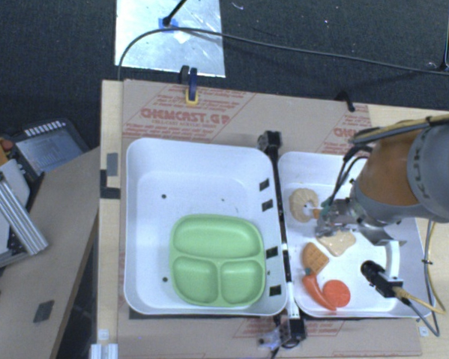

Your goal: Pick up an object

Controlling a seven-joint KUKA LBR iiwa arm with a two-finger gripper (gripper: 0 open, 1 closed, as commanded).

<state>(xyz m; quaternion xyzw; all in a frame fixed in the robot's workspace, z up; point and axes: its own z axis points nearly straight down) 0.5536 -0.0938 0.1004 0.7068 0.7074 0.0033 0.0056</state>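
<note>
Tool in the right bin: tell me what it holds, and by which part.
Cannot be told. The tool sits low in the right bin, between the round beige piece and the pale flat piece; any hold is hidden.

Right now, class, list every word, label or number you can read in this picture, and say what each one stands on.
"CHEMCAST GP": red print on the brown protective sheet under the bins, behind the left bin.
A second red print on the same sheet, behind the right bin, is partly covered by the arm and too blurred to read.
The dark device at the far left shows marks too small to read.
</note>
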